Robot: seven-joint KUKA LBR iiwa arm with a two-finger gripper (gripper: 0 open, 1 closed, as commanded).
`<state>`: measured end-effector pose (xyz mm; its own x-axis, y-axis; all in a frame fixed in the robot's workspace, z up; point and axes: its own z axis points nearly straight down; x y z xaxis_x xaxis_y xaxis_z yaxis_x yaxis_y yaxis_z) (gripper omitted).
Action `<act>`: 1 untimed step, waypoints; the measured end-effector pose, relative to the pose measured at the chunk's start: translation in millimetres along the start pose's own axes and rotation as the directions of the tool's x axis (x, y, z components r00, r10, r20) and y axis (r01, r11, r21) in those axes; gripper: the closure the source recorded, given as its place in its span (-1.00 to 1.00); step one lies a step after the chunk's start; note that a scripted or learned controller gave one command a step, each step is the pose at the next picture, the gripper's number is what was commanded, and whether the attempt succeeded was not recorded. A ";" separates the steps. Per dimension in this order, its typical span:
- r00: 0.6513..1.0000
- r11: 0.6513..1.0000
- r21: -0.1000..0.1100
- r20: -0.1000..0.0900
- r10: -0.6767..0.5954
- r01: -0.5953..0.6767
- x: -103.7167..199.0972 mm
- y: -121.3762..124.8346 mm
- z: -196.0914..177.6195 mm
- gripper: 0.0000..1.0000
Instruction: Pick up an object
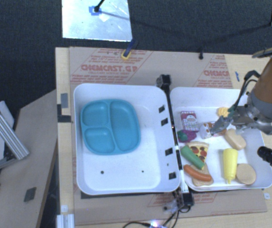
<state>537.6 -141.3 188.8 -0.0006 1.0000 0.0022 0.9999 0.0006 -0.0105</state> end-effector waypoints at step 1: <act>1.000 1.000 -0.012 0.002 -0.003 0.003 0.1 2.9 -5.8 -1.00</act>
<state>540.5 -141.2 194.6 -0.0031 1.0000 -0.0001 1.0000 0.0031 0.0015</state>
